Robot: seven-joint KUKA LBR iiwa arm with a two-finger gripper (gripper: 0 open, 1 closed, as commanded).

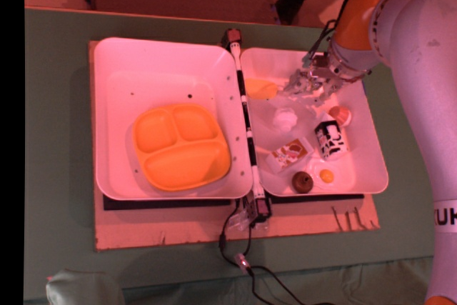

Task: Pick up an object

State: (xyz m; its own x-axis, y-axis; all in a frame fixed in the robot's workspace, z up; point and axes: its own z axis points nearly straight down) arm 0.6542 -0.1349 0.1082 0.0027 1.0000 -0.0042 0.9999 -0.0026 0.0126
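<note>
Camera view: tool (301,86) is positioned over the right bin (371,153); its grip state cannot be told. White cup (285,116) is located at 7 o'clock, just beside.

You look down from one fixed camera above the counter (64,153), tilted so its far edge sits at the top of the frame. Both white bins (114,68) fit whole in the middle, seen from fairly far, and the arm (421,46) enters from the right.
</note>
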